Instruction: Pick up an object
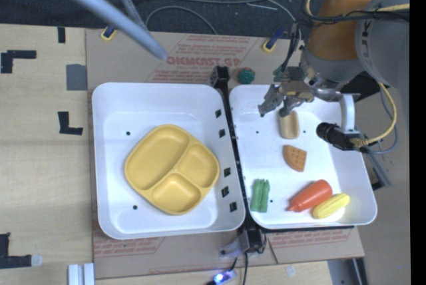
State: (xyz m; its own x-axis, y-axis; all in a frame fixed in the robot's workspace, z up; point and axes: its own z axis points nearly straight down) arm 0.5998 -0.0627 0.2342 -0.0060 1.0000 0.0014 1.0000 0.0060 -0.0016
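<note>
Counter (40, 210): a pale wood-grain top is seen, with a brown cardboard sheet (200, 54) laid flat under both bins.
Left bin (106, 144): a shallow white plastic tray with rounded corners and a smooth, slightly glossy floor.
Left bin contents: a yellow divided plate (172, 169) of smooth plastic, rounded in outline and moulded into three compartments, is lying turned at an angle.
Right bin (353, 174): a matching white tray, set just beside the left one along a dark seam.
Right bin contents: a tan, rounded bread-like piece (289, 125) is placed near the far end; a flat orange wedge with a dotted surface (295, 158) lies near the middle; a ridged green piece (259, 195), a smooth orange carrot shape (310, 195) and a yellow corn-like piece (331, 206) are grouped at the near end, the carrot and the yellow piece touching.
Tool (278, 102): dark metal fingers are seen spread apart, with nothing between them, directly above the far end of the tan piece.
Arm (346, 17): a grey casing with a glossy orange band is seen, reaching in from the right.
</note>
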